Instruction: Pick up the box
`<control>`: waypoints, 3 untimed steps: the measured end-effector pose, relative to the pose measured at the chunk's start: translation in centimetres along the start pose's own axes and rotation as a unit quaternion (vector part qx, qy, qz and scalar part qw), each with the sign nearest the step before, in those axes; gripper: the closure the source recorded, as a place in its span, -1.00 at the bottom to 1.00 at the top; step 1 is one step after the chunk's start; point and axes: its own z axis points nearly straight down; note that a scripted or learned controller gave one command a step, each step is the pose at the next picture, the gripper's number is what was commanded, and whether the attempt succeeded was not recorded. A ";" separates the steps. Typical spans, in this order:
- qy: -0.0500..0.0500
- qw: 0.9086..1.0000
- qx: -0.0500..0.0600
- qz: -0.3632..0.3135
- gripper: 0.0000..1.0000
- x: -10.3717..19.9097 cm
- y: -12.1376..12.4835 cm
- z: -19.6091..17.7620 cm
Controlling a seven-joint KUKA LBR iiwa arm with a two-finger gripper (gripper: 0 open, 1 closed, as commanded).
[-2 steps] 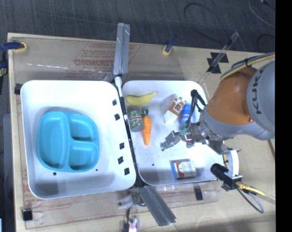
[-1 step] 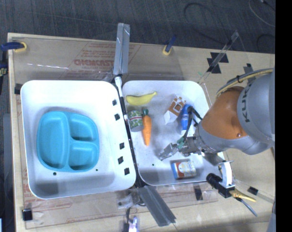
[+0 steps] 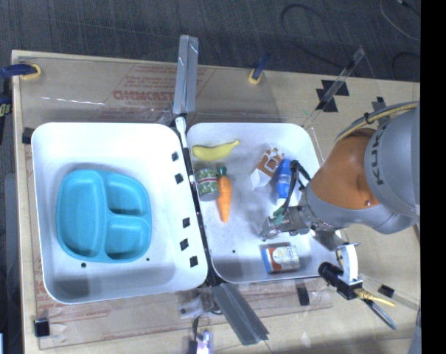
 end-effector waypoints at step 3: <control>0.001 1.000 0.001 -0.005 -1.00 0.1 -0.1 1.0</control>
